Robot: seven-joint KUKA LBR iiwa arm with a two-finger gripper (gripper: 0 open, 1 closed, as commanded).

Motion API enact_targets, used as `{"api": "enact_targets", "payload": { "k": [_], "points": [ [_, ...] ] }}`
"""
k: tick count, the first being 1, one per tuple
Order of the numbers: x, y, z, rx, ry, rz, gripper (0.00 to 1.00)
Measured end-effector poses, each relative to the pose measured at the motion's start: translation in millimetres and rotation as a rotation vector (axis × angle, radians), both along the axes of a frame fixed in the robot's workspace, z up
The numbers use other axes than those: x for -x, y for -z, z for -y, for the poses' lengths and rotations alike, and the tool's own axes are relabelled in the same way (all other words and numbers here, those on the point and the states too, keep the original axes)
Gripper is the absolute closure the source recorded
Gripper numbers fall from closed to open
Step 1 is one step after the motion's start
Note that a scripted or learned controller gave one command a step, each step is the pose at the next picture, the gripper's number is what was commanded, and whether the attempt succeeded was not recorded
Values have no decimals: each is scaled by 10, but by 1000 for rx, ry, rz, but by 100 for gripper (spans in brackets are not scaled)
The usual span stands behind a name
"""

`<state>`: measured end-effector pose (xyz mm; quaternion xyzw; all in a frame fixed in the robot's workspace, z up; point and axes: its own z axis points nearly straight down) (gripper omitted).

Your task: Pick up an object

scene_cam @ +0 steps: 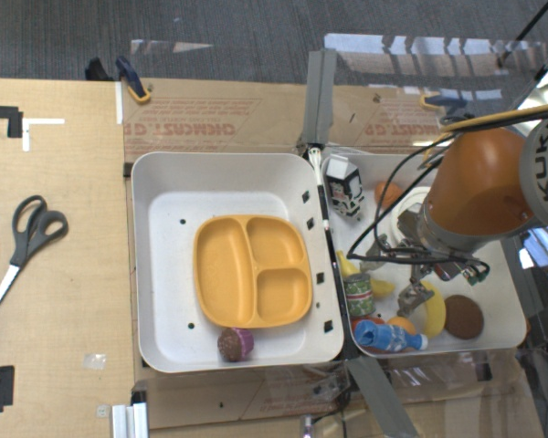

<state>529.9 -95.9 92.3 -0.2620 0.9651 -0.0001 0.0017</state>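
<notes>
- The scissors (pixel 32 231) lie far off on the bench at the left, outside both bins, so leave them alone
- The left bin (pixel 151 272) holds a yellow plate (pixel 253 270) with three parts and a little purple ball (pixel 236 343) near the front wall; both are well away from the arm
- The right bin (pixel 493 340) is the crowded one, so choose a thing from there
- A small white box (pixel 344 188) stands at the back of it, near the wall between the bins
- A green can (pixel 358 292) sits by that same wall, and a blue bottle (pixel 388 338) lies on its side in front of the can
- The gripper (pixel 416 292) hangs low in the middle of the right bin, just above the toys; I cannot tell if it is released or clenched, and I see nothing caught in it
- The banana (pixel 433 313) is the closest thing, just beside the gripper, so I think it is the best one to pick
- The banana lies very near the blue bottle and the brown ball (pixel 463 318), so go straight down on its middle and try not to bump the others
- Squeeze across the thin way of the banana, not along it, or it may slip out
- Lift slowly, straight up, and look to see that the banana comes up too
</notes>
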Motion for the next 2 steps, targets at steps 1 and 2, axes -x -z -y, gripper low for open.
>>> {"api": "enact_targets", "payload": {
  "k": [1, 2],
  "points": [
    [-21, -107, 23, 4, 1, 7, 100],
    [-294, -2148, 197, 0, -339, 2, 100]
  ]
}}
